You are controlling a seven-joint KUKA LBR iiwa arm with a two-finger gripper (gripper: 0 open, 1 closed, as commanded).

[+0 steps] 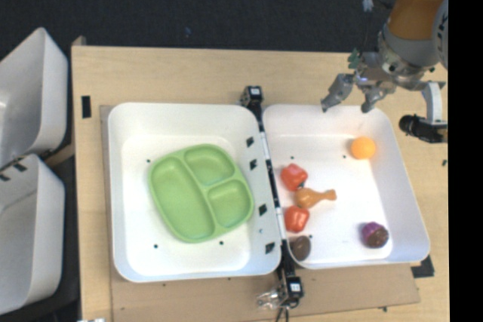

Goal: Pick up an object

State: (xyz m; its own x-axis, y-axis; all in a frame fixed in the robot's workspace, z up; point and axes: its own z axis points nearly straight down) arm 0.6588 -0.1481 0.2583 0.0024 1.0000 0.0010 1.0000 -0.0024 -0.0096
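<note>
Arm: the grey KUKA arm [413, 7], orange band above the wrist, reaches in from the right and ends above the far rim of the right bin.
Pincer: the gripper [349, 100] hangs over the right bin's back edge with its two fingers spread wide and nothing between them.
Right bin: the right bin [404, 162], shallow and white, holds six small items scattered across its floor.
Nearest item: an orange ball [363, 148] lies below and slightly right of the pincer, near it but apart, close to the bin's right wall.
Middle cluster: a red pepper [293, 176] sits near the bin's left wall, with a yellow-brown squash-shaped toy [313, 197] just beside it and a second red pepper [296, 219] just below that; all three lie well apart from the pincer, toward the near-left.
Front corner: a dark brown round item [300, 246] rests against the bin's near-left corner, beside the divider.
Front right: a purple round item [373, 234] lies near the front wall, well away from the pincer.
Left bin: the left bin [132, 237] carries a green divided plate [200, 193], three compartments, lying flat and turned at a slant.
Bench: the wooden bench [189, 72] bears both bins side by side, joined along a strip of black clips [262, 162].
</note>
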